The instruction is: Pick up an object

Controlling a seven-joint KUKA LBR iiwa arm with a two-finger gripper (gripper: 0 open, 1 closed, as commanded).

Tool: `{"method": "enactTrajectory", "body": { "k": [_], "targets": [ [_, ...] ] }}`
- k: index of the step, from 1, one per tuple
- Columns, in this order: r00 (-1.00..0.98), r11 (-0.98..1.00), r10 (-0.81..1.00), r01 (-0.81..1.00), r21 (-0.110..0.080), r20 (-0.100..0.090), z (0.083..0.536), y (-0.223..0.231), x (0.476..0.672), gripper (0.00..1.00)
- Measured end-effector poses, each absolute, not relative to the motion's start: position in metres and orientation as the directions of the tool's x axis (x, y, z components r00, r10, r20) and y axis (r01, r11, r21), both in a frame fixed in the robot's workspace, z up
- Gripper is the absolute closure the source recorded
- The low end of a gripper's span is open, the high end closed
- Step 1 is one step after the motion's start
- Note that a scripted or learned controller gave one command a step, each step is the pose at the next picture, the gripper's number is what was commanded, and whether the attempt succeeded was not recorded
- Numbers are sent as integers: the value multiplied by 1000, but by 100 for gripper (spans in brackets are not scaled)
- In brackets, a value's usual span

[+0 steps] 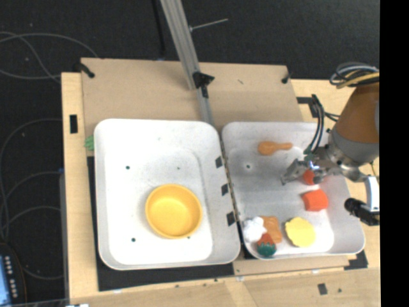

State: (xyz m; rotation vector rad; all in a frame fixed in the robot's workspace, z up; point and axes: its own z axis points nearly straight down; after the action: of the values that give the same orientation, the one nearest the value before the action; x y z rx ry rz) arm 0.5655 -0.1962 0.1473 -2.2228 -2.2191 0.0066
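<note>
Landmark: orange cube (315, 200), in right bin (255, 142).
Arm: grey with orange band, reaching in from the right, wrist above and to the right of the cube.
Gripper (305, 173): just above the cube, low over the bin floor.
Fingers: cannot tell if wide or narrow; seen only as a grey wedge to upper left of the cube.
Small red thing (310, 177): directly above the cube, at the gripper tip; maybe a small object, maybe part of the tool, view too poor to decide.
Held or not: nothing seen clearly between the fingers, so no hold claimed.
Task's thing: not named by the task; nearest candidates the red thing at the tip and the cube just under it.
Yellow round piece (300, 231): below the cube, slightly left.
Small pile (262, 230): lower left of the cube, at the bin corner; white, orange and green-dark pieces touching each other.
Orange spoon-like toy (274, 148): upper left of the cube, well apart, lying flat.
Yellow bowl (172, 210): far left of the cube, in left bin (121, 146), upright.
Risk one: closing beside the red thing instead of around it, cause being the tip set off to one side.
Risk two: pushing the cube away while descending, cause being its nearness to the gripper.
Risk three: coming up with nothing, cause being a small smooth object on a slippery white floor.
Writing and brands: none readable anywhere.
</note>
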Motion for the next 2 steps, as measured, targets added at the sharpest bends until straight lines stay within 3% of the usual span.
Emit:
{"method": "enactTrajectory", "body": {
  "k": [1, 2],
  "targets": [
    [2, -2, 1000, 1000, -2, -3, 99, -198, 565, 0],
    [5, -5, 1000, 1000, 5, -2, 112, -198, 567, 100]
  ]
}}
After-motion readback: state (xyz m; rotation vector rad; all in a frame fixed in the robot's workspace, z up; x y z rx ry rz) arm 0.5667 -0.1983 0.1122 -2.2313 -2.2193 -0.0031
